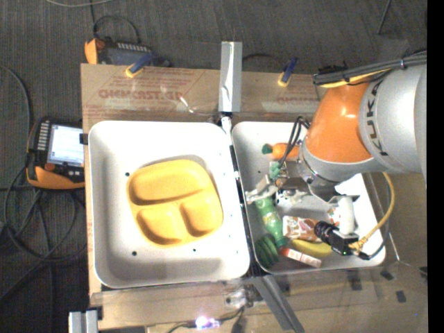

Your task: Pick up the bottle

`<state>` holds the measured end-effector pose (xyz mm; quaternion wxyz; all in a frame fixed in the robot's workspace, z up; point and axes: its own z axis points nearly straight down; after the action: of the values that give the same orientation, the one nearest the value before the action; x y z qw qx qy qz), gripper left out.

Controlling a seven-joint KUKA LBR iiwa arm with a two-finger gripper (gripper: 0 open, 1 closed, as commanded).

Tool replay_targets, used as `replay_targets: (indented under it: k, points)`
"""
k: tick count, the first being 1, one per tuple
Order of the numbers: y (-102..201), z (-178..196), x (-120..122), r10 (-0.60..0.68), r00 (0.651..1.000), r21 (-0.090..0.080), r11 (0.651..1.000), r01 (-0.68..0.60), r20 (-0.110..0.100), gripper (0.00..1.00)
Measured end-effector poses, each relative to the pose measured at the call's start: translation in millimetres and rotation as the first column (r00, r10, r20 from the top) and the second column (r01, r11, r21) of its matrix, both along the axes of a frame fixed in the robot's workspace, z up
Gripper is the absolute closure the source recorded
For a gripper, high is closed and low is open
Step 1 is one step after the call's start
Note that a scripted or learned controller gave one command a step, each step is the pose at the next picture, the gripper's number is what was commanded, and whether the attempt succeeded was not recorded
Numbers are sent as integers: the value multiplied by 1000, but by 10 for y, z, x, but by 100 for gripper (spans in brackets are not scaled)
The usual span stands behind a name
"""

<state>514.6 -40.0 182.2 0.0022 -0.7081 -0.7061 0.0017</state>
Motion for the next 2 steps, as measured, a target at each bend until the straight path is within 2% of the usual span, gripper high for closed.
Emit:
replay_targets:
  k: [1, 2]
  points:
    - [16, 5, -315, 119, 993, 0, 993, -119, 1, 0]
    - [417, 6, -309, 108, 994, 0, 994, -108, 3, 0]
